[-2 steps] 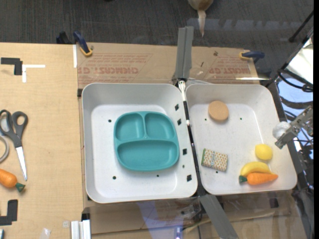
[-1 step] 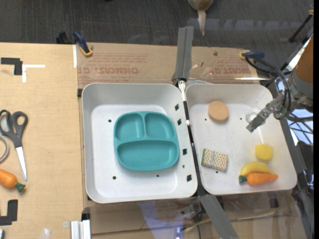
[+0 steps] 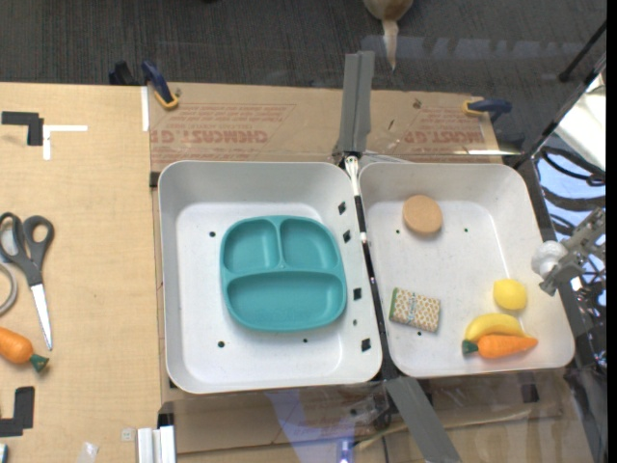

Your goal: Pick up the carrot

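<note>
An orange carrot (image 3: 503, 346) with a green stem end lies near the front right corner of the right bin (image 3: 453, 258), touching a yellow banana (image 3: 490, 326) just behind it. A second orange carrot-like toy (image 3: 13, 344) rests on the wooden bench at the far left, outside the bins. My gripper (image 3: 557, 261) shows as a grey metal piece with a pale knob at the right bin's right rim. It is above and to the right of the bin's carrot, apart from it, with nothing seen in it.
A lemon (image 3: 510, 295) sits behind the banana. A patterned cracker (image 3: 415, 309) and a tan round disc (image 3: 422, 214) lie further left in the right bin. The left bin (image 3: 188, 258) holds a teal divided plate (image 3: 282, 273). Scissors (image 3: 31, 258) lie on the bench at the left.
</note>
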